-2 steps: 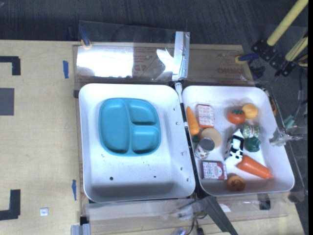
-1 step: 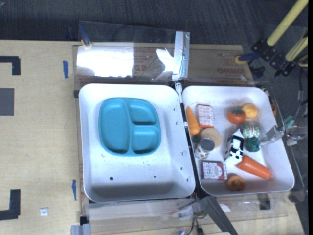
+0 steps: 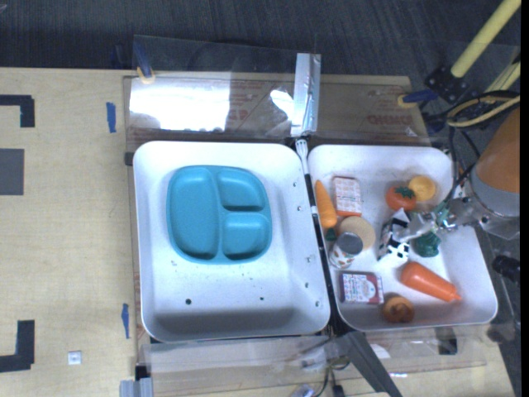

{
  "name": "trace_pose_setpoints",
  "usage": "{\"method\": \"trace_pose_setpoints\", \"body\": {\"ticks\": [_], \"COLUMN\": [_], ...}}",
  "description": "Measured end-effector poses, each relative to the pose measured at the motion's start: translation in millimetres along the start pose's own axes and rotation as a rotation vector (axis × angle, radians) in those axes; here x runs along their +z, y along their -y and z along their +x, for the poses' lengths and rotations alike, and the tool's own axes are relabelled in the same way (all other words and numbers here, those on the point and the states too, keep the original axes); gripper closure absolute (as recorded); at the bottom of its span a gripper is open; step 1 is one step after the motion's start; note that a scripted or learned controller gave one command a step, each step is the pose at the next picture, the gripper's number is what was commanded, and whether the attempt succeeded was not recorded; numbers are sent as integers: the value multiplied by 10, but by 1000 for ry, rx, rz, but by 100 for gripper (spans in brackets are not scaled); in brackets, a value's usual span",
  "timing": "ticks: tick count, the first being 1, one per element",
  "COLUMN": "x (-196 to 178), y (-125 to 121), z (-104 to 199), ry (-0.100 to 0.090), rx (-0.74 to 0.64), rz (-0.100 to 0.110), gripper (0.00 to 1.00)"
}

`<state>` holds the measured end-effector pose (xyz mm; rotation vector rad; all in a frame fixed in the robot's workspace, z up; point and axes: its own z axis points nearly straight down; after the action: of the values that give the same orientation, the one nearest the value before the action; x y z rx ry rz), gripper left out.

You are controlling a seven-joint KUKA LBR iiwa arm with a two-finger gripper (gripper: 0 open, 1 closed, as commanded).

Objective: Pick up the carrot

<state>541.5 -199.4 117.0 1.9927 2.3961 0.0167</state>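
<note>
I hover at the right bin's far edge, my gripper above the toys. My jaws' state I cannot tell. The carrot lies apart, below me.

Lying pale and wooden across the lower view, worktop carrying black corner marks and blue tape bits. Stretching dark grey along the top, carpeted floor. Catching bright glare behind the bins, clear plastic sheet. Leaning at upper right, yellow pole.
</note>
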Motion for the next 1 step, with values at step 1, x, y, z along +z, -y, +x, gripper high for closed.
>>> {"method": "trace_pose_setpoints", "body": {"ticks": [1], "x": [6], "y": [2], "z": [5], "ry": [-1], "rx": [0], "rz": [1], "gripper": [0]}}
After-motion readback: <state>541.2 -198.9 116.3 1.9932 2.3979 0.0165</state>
